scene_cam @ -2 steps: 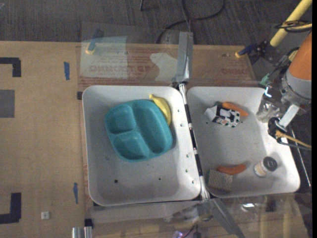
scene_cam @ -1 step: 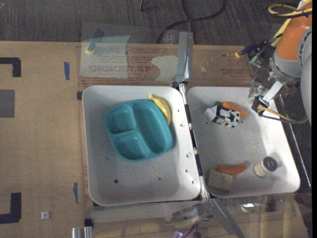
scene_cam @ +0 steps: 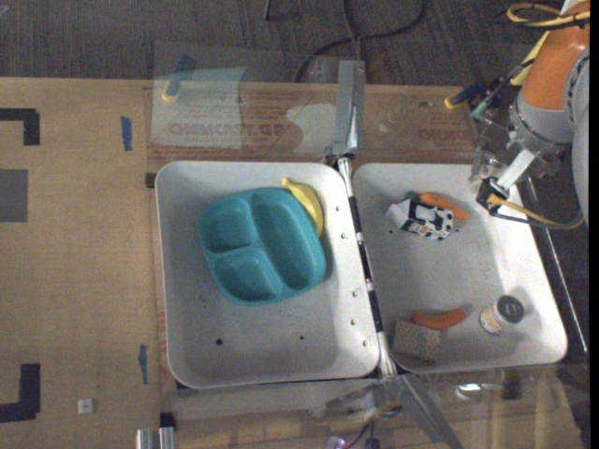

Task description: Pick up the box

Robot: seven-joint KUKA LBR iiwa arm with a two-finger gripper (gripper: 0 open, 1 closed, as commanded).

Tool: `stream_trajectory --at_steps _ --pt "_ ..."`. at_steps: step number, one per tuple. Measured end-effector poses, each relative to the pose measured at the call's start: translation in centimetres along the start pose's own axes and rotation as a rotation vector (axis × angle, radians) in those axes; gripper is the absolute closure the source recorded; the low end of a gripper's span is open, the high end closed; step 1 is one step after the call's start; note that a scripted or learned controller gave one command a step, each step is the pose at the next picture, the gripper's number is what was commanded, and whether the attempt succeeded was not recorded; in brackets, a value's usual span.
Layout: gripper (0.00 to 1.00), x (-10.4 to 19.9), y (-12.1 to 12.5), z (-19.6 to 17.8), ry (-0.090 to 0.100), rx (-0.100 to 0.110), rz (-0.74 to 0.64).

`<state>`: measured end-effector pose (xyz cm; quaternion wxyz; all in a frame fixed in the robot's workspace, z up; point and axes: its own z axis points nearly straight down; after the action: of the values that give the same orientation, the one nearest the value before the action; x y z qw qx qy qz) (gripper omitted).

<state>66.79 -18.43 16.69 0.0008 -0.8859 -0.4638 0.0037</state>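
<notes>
Box (scene_cam: 426,219): small printed carton, white and black, lying askew in the right bin (scene_cam: 524,279), in its far left part; an orange item (scene_cam: 442,202) touches its far side.
Handling: likely light, thin card that dents under a hard squeeze; glossy print may slip.
Hold: judged best across the short sides at mid-length, clear of the orange item.
End effector (scene_cam: 489,174): over the right bin's far right rim, well apart from the box; wide or narrow cannot be told.
Arm (scene_cam: 552,73): reaches in over the right bin's far right corner, wrist slanted down toward it.
</notes>
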Motion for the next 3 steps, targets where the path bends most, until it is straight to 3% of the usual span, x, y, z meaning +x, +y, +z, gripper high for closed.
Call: stream_trajectory --at_steps 1,2,3 --pt "1.00 -1.0 0.7 1.3 0.003 0.001 0.121" --pt "1.00 -5.4 -5.0 7.9 0.007 -0.002 0.192" --pt "1.00 -7.2 -9.8 -5.8 0.003 0.001 0.480"
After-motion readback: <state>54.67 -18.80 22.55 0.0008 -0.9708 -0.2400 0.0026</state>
